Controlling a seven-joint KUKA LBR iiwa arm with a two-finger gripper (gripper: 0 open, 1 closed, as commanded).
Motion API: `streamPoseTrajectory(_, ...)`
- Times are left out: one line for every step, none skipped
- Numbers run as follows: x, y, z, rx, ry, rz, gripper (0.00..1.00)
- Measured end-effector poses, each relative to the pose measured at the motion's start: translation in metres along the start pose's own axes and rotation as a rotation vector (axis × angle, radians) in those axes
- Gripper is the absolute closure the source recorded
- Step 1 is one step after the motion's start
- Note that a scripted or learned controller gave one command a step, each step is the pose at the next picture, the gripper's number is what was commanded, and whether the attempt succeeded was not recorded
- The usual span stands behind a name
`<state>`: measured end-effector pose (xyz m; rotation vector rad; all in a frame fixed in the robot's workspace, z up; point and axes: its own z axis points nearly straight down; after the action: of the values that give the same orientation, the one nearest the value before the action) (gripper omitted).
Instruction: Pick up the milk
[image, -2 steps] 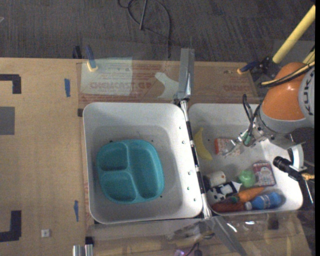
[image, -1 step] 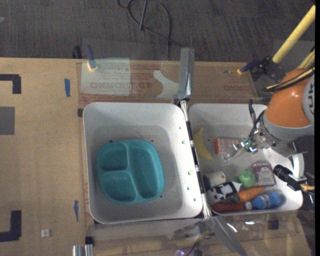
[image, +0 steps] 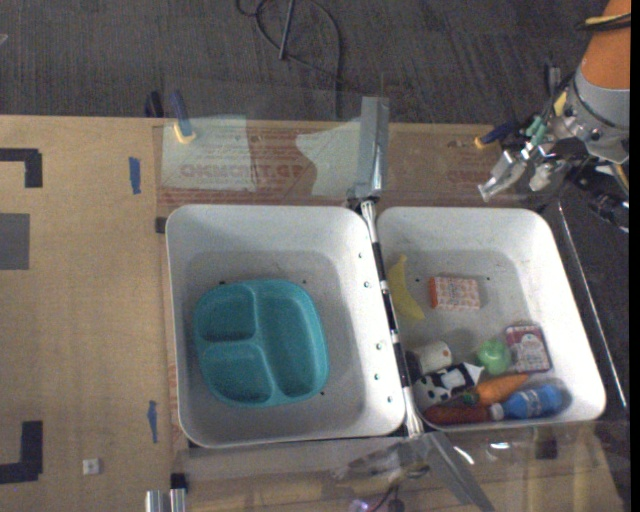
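The milk is a small carton with black and white cow patches. It lies on its side near the front left corner of the right bin, pressed among other items. My gripper hangs above the bench beyond the bin's far right corner, well away from the milk. Its two pale fingers stand open with nothing between them.
Around the milk lie a white cup, a carrot, a red item, a blue bottle, a green toy and a red packet. A banana and an orange box lie farther back. The left bin holds a teal divided plate.
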<state>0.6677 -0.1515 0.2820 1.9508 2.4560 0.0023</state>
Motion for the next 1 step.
streamPoseTrajectory(0.0653, 0.0147, 0.0933, 0.001, 0.002, -0.273, 0.0)
